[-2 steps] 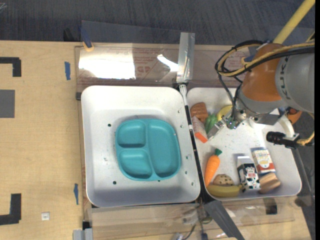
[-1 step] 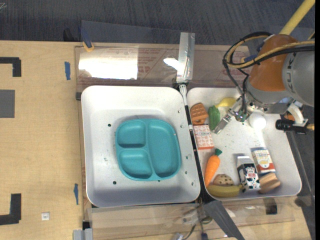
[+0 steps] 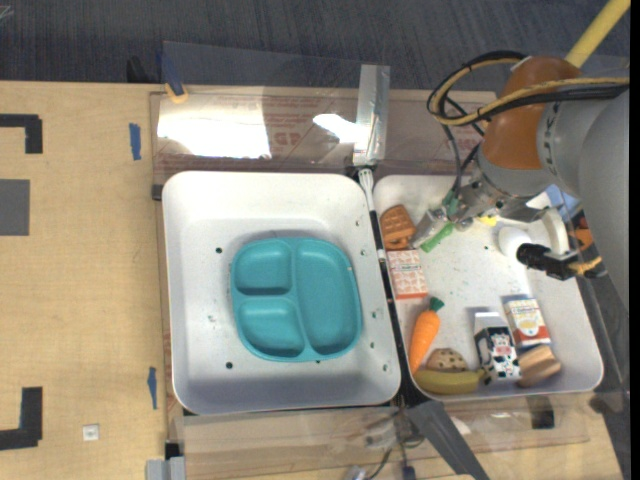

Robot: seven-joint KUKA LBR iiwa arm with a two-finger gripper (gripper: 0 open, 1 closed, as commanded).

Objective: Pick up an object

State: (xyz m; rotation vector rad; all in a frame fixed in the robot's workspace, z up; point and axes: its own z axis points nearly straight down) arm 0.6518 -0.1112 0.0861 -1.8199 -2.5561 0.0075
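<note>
The gripper point(image 3: 438, 230) hovers over the right bin point(image 3: 590, 353) near the bread point(image 3: 397, 226), looking lined up for a pick, though whether it's apart or closed, can't tell.

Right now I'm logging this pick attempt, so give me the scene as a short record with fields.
left bin: holds a teal divided plate
right bin: holds the toy items
near divider: bread loaf, small carton, carrot
front edge: banana, cookie, milk carton, juice box
gripper: low over the right bin's back left, beside the bread loaf
held object: none seen between the fingers
finger state: cannot tell
</note>
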